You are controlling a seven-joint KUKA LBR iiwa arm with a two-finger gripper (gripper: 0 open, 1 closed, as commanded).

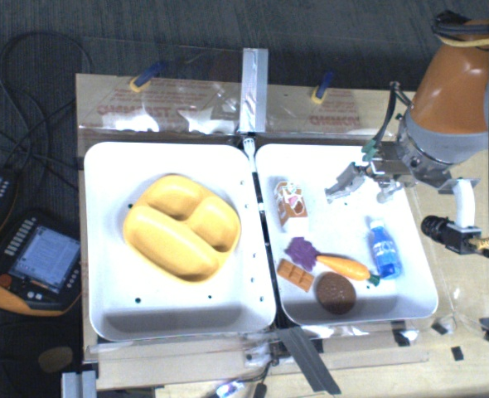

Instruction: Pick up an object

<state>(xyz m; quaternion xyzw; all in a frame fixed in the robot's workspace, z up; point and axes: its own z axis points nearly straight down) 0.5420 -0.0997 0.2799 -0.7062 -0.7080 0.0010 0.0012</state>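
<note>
My gripper hung over the upper part of the right white bin, two grey fingers spread apart with nothing between them, so open and not gripping anything. No object was picked up; all candidates lay on the bin floor. Nearest to the fingers was the small red-and-white printed packet, left of the gripper, near the bin's left wall. Below the gripper lay the blue plastic bottle with a white cap, close to the right wall, cap pointing up-frame. Left of the bottle was the orange toy carrot, its tip end touching the purple toy grape bunch. Just under the grapes sat the brown waffle-like ridged block, and beside it the dark brown round ball, just below the carrot. In the left white bin I saw one big yellow lumpy soft shape, roughly centred. The grey arm with orange band came in from the right, above the right bin's top corner
</note>
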